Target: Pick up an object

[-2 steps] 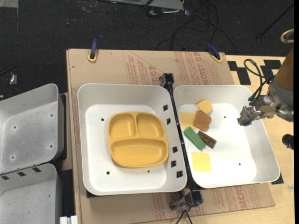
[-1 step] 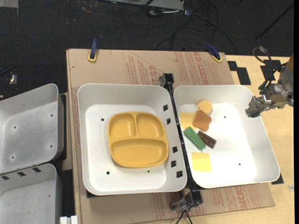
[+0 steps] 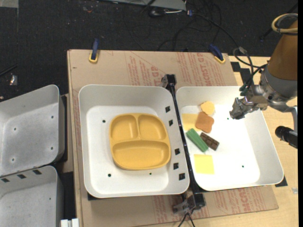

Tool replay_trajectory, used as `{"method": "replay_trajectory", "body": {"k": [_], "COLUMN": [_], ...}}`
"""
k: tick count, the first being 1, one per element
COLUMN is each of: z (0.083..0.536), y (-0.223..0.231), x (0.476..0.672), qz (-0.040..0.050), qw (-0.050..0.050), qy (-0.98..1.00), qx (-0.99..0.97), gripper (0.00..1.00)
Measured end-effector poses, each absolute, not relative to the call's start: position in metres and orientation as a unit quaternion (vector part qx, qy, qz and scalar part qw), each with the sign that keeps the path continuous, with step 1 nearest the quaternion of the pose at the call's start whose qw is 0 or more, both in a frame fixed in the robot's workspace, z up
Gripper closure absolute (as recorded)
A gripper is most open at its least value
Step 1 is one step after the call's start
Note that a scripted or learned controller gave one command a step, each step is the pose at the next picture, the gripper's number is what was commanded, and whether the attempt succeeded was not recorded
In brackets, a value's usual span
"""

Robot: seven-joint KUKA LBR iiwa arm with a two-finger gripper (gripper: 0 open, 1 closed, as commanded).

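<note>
On your left, the left bin [image 3: 90, 126] carries a yellow divided tray [image 3: 140, 141], lying flat near the middle of its floor with three compartments facing up. The bench board [image 3: 118, 67] under both bins is brown, held at its far edge by two clamps [image 3: 94, 51].

Moving right past the divider, the right bin [image 3: 246, 174] holds your candidates, all crowded toward its left edge. Nearest the far-left corner sits a small orange-yellow piece [image 3: 207, 108], and just in front of it, touching, a tan-brown piece [image 3: 204, 123]. A pale yellow flat piece [image 3: 188, 120] lies beside these, against the left wall. Below them a green bar [image 3: 196, 140] lies at a slant, with a dark brown bar [image 3: 209, 141] just beside it on its right. Nearer the front-left corner is a yellow square [image 3: 204, 164], lying flat and apart from the others.

Farther right, the gripper [image 3: 237, 110] hangs over the far part of the right bin, well apart from the pieces. You cannot tell from here how its pincer stands, and nothing is seen between its tips. The grey arm [image 3: 279, 84] with its orange band reaches in from the right edge.
</note>
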State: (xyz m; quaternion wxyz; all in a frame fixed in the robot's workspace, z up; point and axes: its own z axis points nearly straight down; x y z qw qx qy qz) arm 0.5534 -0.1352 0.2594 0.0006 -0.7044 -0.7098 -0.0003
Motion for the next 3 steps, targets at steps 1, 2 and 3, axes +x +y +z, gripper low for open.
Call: {"method": "replay_trajectory", "body": {"k": [1, 2, 3], "z": [0.252, 0.258, 0.246], "y": [-0.075, -0.022, 0.024], "x": [0.567, 0.572, 0.572], "qz": [-0.0005, -0.0008, 0.0004], "qw": [0.001, 0.0, 0.001], "qy": [-0.71, -0.71, -0.71], "qx": [-0.704, -0.704, -0.705], "gripper": [1.0, 1.0, 1.0]}}
